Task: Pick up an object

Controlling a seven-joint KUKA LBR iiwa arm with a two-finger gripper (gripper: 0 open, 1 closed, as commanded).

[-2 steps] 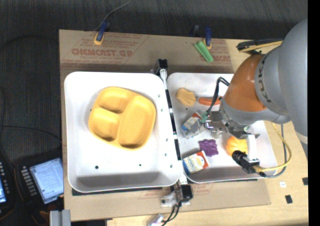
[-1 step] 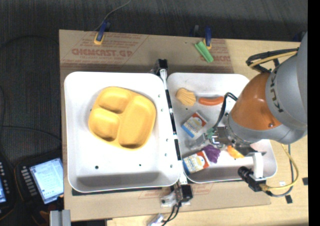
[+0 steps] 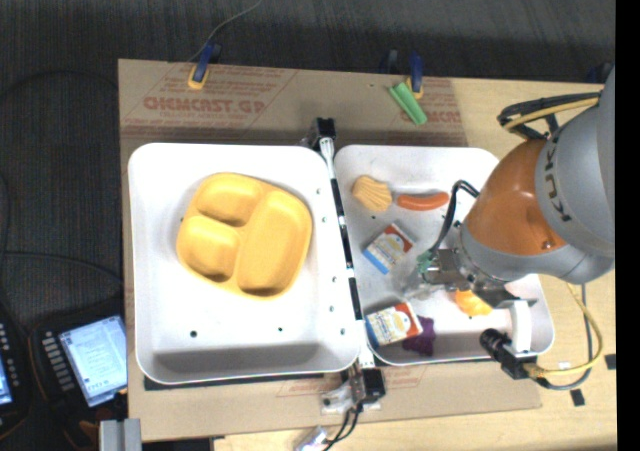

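Dark carpet is surrounding the table (image 3: 480,99). End effector (image 3: 432,274), grip state impossible to tell, is hovering in the right bin (image 3: 350,239) beside a light, crinkly, slippery packet (image 3: 387,248); pinching its edges looks best.

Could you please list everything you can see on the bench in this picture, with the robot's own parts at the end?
White bins: two, side by side on the bench.
Compartment tray: one, yellow, in the left bin.
Brush-like item: one, tan, right bin's far left corner.
Sausage-shaped item: one, orange-red, beside the tan item.
Small packet: one, blue and white, middle of the right bin.
Second packet: one, white with red and blue, right bin's near edge.
Purple item: one, touching that packet.
Orange piece: one, under the arm.
Green marker: one, on the cardboard.
Arm: one, grey with orange band, over the right bin.
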